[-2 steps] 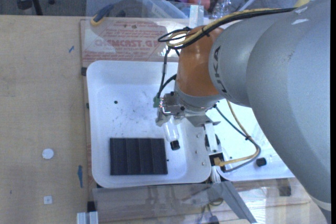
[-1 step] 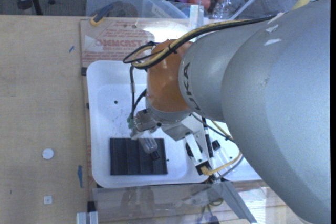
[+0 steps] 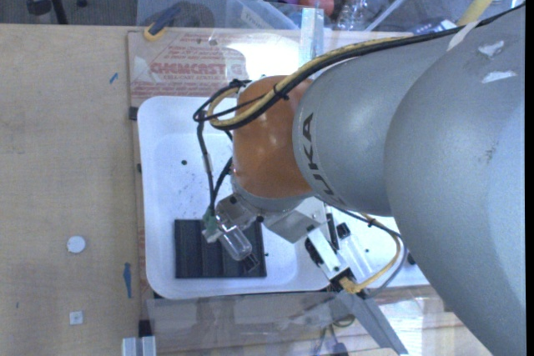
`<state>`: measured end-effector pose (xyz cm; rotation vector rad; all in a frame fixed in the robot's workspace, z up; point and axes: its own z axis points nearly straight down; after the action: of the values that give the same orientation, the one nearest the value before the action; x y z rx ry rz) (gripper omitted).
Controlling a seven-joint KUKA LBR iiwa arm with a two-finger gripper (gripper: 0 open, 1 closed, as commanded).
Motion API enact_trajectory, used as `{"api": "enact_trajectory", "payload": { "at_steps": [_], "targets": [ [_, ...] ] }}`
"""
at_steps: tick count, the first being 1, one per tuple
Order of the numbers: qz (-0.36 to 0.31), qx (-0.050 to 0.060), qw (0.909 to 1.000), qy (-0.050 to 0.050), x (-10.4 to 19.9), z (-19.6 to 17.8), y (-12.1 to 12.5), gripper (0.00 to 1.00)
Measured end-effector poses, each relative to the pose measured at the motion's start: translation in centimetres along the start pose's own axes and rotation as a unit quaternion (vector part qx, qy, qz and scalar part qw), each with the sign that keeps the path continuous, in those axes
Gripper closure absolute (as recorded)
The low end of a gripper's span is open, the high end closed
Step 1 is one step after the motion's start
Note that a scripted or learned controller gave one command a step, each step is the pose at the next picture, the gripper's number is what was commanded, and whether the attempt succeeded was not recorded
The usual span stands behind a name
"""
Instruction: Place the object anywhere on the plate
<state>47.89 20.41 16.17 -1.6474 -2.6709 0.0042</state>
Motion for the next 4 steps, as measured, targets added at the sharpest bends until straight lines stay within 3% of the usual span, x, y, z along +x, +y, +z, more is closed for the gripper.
{"api": "enact_trajectory", "payload": {
  "at_steps": [1,2,3,4],
  "targets": [
    [-0.010,-0.013,0.9999,-0.001,0.4,6.3,1.2,1.00],
    [-0.081,-0.024,0.9964,0.004,-2.3,6.2,-0.3,1.00],
    [-0.192,-0.017,0.9811,-0.008,0.0,6.3,1.7,1.00],
    [-0.247,-0.003,0.9691,-0.002,-0.2,-9.3,2.3,1.00]
  ]
}}
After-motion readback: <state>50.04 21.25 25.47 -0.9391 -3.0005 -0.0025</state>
